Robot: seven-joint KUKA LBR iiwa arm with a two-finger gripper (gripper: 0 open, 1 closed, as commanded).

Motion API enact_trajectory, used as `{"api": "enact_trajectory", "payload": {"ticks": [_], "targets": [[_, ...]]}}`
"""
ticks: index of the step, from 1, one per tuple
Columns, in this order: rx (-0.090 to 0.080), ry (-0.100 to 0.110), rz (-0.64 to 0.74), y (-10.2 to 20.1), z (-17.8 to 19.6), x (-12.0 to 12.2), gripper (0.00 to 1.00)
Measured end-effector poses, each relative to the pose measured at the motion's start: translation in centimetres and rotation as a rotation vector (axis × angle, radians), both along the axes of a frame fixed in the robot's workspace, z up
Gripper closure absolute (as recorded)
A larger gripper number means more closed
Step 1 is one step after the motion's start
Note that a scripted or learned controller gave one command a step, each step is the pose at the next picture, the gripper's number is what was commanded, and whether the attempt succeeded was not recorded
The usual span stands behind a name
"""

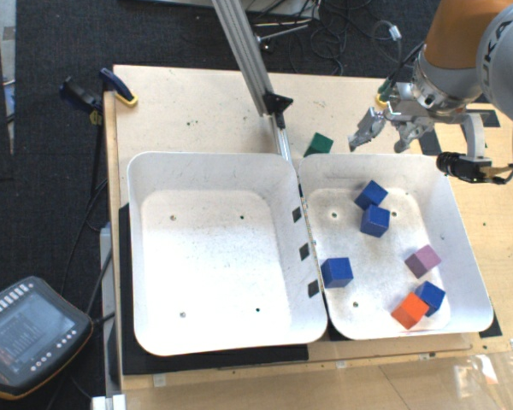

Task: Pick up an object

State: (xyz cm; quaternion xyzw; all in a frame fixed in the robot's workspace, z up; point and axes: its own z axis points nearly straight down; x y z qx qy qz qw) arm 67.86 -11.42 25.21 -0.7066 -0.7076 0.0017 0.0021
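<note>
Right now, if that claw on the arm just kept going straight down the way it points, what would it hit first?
Probably the far rim of the right bin, or the bare bench just behind it. The gripper hangs above that edge; depth is hard to judge. The two blue cubes lie nearer the camera.

Grey arm (496,49), orange band

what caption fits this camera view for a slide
Open gripper poised above right bin holding four blue cubes, one purple, one orange.
</note>
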Motion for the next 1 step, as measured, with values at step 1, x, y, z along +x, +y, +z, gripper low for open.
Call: {"api": "enact_trajectory", "payload": {"ticks": [1], "targets": [[-0.002, -0.005, 0.002, 0.0, 0.31, 0.08, 0.0]]}}
